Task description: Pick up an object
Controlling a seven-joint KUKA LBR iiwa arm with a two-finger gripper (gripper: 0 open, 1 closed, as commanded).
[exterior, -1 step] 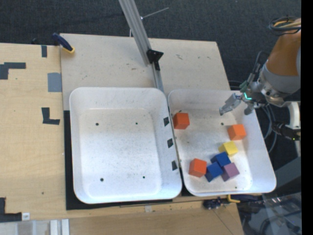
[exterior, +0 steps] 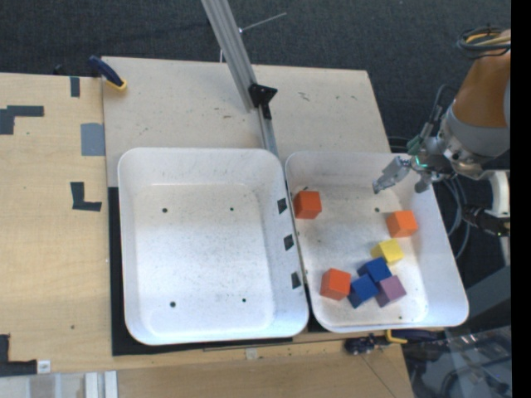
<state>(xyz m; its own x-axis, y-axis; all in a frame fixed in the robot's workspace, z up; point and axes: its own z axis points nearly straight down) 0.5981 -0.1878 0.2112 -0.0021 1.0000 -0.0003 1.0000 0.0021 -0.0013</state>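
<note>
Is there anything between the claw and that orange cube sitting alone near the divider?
No. In the camera view, between the gripper and the lone orange cube lies just bare white bin floor.

Bins (exterior: 199, 160) white; cubes orange (exterior: 308, 204), yellow (exterior: 388, 251), blue (exterior: 375, 270), purple (exterior: 391, 289).
</note>
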